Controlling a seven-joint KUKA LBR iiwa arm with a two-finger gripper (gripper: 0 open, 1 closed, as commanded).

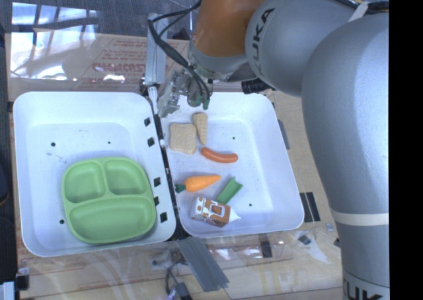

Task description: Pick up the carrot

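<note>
One small orange plastic carrot (200, 182) lies lengthwise left-right, well below the hand (186, 97), whose grip I cannot tell.

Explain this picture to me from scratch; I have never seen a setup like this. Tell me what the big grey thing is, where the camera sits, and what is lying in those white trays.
The big grey shape with an orange band is a robot arm, reaching in from the right. At its tip sits a small two-finger gripper, hovering over the far edge of the bins. I see nothing held between its fingers.

The one camera looks down at a slant from above the bench.

Two shallow white bins sit side by side. The left bin holds a green plastic plate with three compartments. The right bin holds toy food: an orange carrot with a green stem, a reddish-orange sausage, a tan slice of bread, a pale cone-shaped piece, a green stick and a small brown and white carton.

The carrot is what the arm should pick up.
</note>
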